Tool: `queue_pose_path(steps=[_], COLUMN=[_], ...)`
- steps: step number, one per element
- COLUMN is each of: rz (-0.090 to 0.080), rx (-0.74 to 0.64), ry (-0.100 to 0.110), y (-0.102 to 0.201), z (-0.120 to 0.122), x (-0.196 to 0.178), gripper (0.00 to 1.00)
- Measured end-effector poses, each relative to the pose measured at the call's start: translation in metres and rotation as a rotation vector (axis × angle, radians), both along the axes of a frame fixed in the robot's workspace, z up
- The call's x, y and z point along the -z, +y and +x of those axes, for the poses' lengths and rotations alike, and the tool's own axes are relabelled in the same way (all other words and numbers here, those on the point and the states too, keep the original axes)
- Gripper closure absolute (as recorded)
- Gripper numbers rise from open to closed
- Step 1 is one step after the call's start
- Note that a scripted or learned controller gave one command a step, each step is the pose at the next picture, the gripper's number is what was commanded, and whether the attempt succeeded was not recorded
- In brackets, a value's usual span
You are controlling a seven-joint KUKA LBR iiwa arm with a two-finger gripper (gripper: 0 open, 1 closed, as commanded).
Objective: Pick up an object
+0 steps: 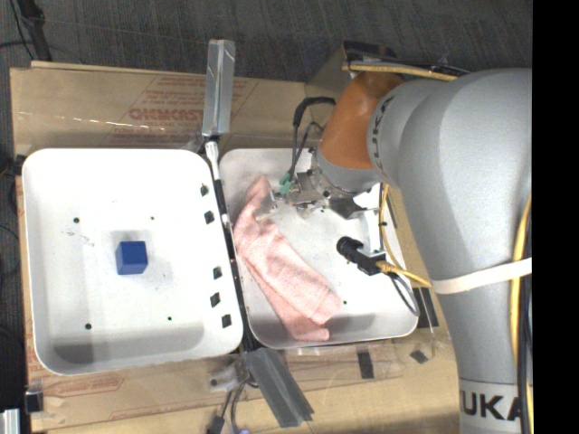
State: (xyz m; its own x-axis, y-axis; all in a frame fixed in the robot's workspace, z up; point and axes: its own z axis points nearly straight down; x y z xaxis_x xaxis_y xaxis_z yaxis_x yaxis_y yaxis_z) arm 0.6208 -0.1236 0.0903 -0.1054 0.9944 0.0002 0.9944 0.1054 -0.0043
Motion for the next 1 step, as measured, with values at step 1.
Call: queue_pose_path(steps=[1], rz=[0.002], rx=[-0.124], ry=[0.001], y=[0.0134], z=[-0.0624], x=[0.0001], gripper=[0.00])
